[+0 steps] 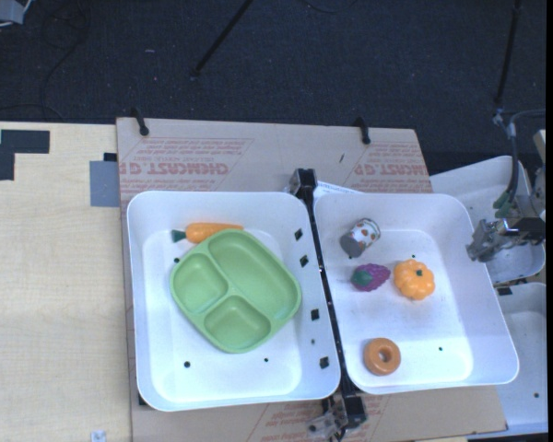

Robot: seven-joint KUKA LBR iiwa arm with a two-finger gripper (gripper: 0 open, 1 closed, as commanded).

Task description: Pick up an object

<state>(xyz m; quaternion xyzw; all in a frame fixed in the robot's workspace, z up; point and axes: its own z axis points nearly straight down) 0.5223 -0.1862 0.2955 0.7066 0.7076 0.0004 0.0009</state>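
- Lying in the left bin [157,376], a toy carrot [209,232] has its long axis running left to right, its green top end pointing left and its orange body toward the right; it sits along the upper edge of a green divided plate [235,290], touching or just beside it.
- The plate is smooth plastic, a rounded rectangle set at a slant, with three compartments.
- Between the bins runs a dark divider [315,284] with small black clips.
- In the right bin [461,357], a small grey-and-white object [359,237] lies at upper left, too blurred to name.
- Below it is a bumpy purple bunch of grapes [370,277], just beside a ribbed orange pumpkin [414,279].
- A tan ring doughnut [382,355] lies flat near the front, well apart from them.
- The gripper [490,241] sits at the bin's right rim, nothing visibly held; how far it is open I cannot tell.
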